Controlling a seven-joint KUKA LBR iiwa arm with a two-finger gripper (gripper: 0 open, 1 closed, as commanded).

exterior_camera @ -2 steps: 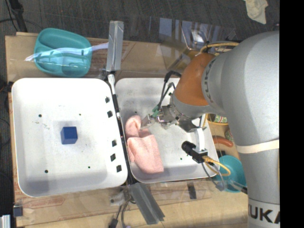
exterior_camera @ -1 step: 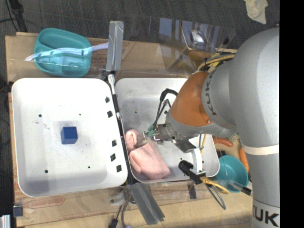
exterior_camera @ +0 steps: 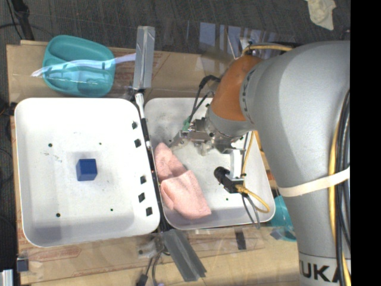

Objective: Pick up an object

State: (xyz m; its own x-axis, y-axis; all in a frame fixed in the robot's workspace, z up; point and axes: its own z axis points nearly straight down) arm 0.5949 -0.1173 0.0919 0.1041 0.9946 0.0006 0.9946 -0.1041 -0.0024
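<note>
A pink cloth (exterior_camera: 178, 186) lies crumpled in the right bin (exterior_camera: 260, 212), pressed against that bin's left wall and reaching from about the middle down to the near corner. It is folded on itself in two lumps — a smaller one above, a broader one below. In the left bin (exterior_camera: 36, 159) a small blue cube (exterior_camera: 87, 169) sits alone, left of centre and well apart from the walls.

The gripper (exterior_camera: 199, 137) is over the upper part of the right bin, just above and to the right of the cloth's upper lump. It looks close to the cloth but apart from it, though the wrist hardware hides much of that spot. Whether the tool is released or clenched cannot be told from this slanted view; nothing shows grasped in it.

The grey arm (exterior_camera: 297, 130) with its orange band (exterior_camera: 229, 94) covers the bin's right side, and a yellow cable (exterior_camera: 256, 201) loops by the bin's lower right corner. Behind the left bin, on the bench (exterior_camera: 178, 61), rests a teal scoop-like container (exterior_camera: 77, 64). On the dark floor at the top right lies a crumpled pale rag (exterior_camera: 319, 8).
</note>
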